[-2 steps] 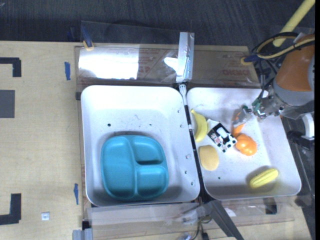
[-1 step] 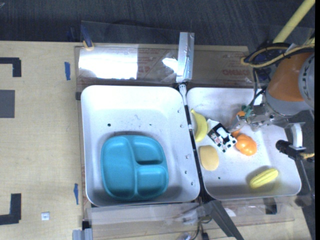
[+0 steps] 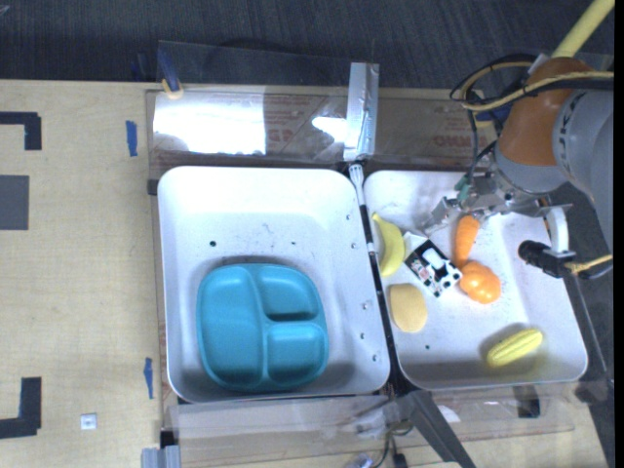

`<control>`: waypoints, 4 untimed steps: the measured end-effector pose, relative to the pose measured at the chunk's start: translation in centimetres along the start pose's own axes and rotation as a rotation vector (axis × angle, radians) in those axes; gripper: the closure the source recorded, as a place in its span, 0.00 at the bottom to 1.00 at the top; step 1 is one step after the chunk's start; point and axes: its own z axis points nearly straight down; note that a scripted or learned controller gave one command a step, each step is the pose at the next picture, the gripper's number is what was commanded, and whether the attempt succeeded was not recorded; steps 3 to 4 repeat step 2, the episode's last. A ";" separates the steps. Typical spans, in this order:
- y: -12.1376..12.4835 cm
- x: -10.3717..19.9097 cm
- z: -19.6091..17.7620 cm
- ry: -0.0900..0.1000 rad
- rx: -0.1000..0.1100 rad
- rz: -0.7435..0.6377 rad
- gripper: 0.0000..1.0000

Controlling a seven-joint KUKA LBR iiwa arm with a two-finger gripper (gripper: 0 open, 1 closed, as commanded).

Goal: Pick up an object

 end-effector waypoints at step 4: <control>2.5 10.0 -10.4 0.002 -0.006 0.098 1.00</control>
